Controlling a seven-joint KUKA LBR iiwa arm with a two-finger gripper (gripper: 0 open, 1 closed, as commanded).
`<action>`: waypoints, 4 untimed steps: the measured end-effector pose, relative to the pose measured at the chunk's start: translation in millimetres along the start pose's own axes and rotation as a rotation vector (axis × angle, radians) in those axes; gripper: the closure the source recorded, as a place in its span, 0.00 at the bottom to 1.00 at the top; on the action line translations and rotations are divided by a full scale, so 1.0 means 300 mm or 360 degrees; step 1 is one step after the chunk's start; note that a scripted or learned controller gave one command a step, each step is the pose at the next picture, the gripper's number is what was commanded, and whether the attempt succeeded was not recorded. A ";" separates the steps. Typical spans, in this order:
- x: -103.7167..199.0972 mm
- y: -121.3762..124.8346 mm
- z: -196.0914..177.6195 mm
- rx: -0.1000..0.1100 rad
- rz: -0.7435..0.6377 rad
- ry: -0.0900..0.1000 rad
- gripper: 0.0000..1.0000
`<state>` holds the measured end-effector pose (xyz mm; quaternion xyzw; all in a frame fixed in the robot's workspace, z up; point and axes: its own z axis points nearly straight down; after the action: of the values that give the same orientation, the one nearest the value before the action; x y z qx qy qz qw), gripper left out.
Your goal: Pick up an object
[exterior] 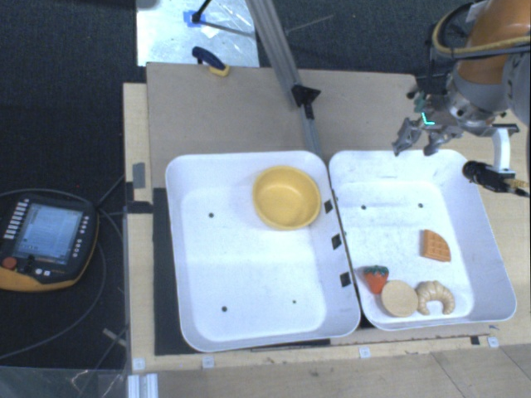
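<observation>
My gripper (pixel 417 143) hangs above the far edge of the right bin (pixel 390 177), its two fingers spread apart with nothing between them. In that bin's near part lie a waffle wedge (pixel 435 246), a croissant (pixel 436 297), a round tan cookie (pixel 399 298) and a small red strawberry (pixel 377 278). All of these sit well in front of the gripper. A yellow bowl (pixel 286 196) stands upright at the far right of the left bin (pixel 216 305).
A metal pole (pixel 278 44) slants across the bench behind the bins, ending in a black clamp (pixel 304 97). A teach pendant (pixel 43 239) lies on the floor to the left. A blue and yellow tool (pixel 210 60) rests at the bench's far edge.
</observation>
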<state>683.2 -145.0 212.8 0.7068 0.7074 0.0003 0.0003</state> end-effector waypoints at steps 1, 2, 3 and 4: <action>0.000 0.000 0.000 0.0000 0.0000 0.0000 0.00; 0.018 -0.030 0.169 0.0006 0.0001 0.0001 0.00; 0.052 -0.031 0.331 0.0006 -0.0001 0.0001 0.00; 0.052 -0.031 0.410 0.0002 0.0000 0.0000 0.00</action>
<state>673.9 -129.3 89.7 0.7067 0.7075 -0.0001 -0.0001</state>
